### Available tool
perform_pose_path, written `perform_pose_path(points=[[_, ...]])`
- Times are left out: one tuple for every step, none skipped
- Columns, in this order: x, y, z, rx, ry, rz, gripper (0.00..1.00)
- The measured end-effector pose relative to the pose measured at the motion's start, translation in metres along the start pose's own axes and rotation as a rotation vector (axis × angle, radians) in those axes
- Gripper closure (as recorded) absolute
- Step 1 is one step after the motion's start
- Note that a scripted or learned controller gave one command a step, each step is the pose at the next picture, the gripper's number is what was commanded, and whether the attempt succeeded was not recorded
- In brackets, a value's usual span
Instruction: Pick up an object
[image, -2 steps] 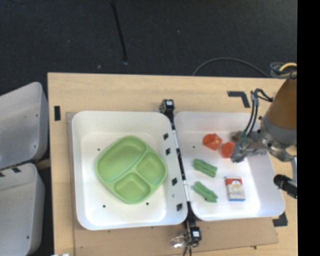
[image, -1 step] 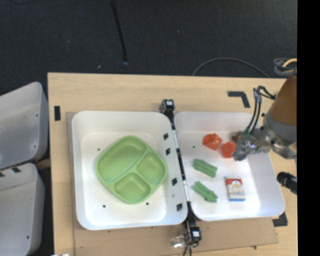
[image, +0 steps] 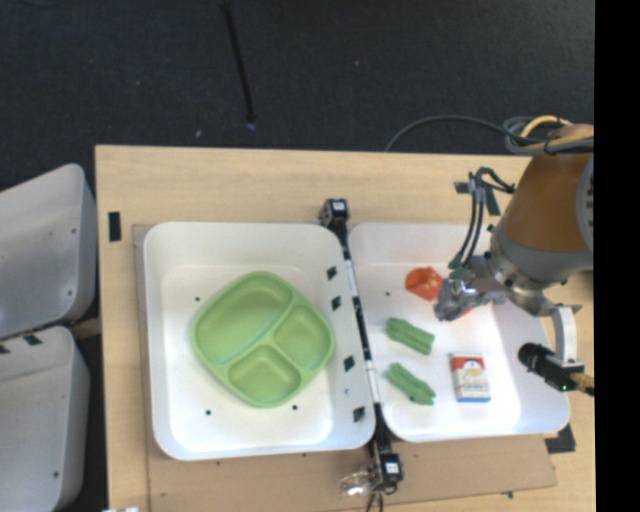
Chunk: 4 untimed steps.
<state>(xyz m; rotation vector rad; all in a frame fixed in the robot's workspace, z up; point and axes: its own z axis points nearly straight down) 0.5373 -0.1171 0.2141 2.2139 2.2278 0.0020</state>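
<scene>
we see the gripper (image: 452, 300) low in the right bin (image: 520, 420), just beside an orange-red object (image: 423, 282). two green pieces (image: 409, 335) (image: 411, 383) and a small box (image: 469, 378) lie nearby. the left bin (image: 170, 420) holds a green divided plate (image: 263, 338).

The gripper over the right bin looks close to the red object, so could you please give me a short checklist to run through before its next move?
1. Gripper is over the right bin: ok.
2. It is lined up with the red object: cannot tell; it sits just to the object's right, at its edge.
3. Something is between the fingers: cannot tell; the view is too blurred there.
4. The two green pieces lie apart from the gripper: ok.
5. The small carton is out of the way, nearer the front: ok.
6. The green divided plate lies in the left bin, away from the arm: ok.
</scene>
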Motion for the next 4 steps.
perform_pose_path(points=[[0.046, 0.016, -0.011, -0.001, 0.001, -0.001, 1.00], [0.093, 0.031, -0.021, -0.001, 0.000, -0.001, 1.00], [0.142, 0.041, -0.031, 0.000, 0.001, -0.001, 1.00], [0.195, 0.054, -0.025, 0.000, 0.000, -0.001, 1.00]])
